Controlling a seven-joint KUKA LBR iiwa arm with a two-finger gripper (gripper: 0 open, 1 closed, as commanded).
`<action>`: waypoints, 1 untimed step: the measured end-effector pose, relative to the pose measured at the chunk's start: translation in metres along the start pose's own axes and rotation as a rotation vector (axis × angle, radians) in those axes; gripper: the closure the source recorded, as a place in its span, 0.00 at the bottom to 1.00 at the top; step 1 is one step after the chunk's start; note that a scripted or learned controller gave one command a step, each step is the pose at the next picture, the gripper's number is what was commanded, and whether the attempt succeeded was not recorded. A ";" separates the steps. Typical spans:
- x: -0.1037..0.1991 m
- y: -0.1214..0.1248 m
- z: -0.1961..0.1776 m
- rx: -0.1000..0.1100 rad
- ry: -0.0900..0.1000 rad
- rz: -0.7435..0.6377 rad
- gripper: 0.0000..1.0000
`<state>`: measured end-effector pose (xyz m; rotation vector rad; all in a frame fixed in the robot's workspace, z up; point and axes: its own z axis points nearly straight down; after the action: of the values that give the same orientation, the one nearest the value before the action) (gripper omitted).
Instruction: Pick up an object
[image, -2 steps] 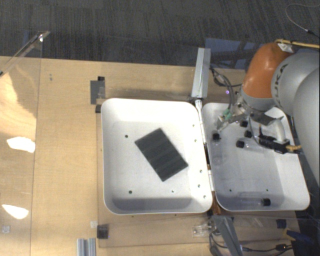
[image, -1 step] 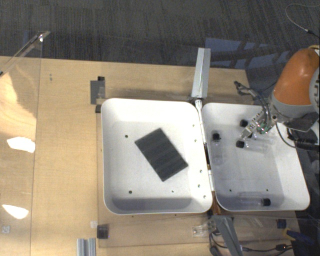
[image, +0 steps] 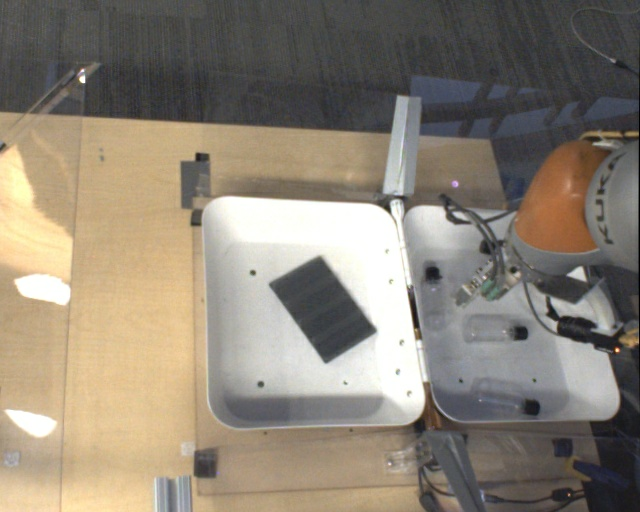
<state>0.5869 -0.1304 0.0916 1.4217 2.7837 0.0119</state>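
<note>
A flat dark grey rectangular pad (image: 322, 307) lies slantwise in the middle of the left bin (image: 230, 390). In the right bin (image: 590, 400) a clear tube with a black cap (image: 495, 330) lies near the middle. A second clear tube with a black cap (image: 502, 404) rests by the front wall. A small black piece (image: 432, 272) sits near the bin's left side. My gripper (image: 474, 291) hangs over the right bin, just above and left of the middle tube and to the right of the black piece.
The arm's orange band (image: 558, 205) and grey wrist cover the right bin's back right part, with cables (image: 570, 325) trailing over it. A grey metal post (image: 404, 145) stands behind the seam between the bins. A black bracket (image: 197, 180) sits at the left bin's back corner.
</note>
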 end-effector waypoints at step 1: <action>0.018 0.043 -0.019 0.006 0.005 -0.033 1.00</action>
<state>0.6114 -0.0907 0.1106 1.3790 2.8136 0.0065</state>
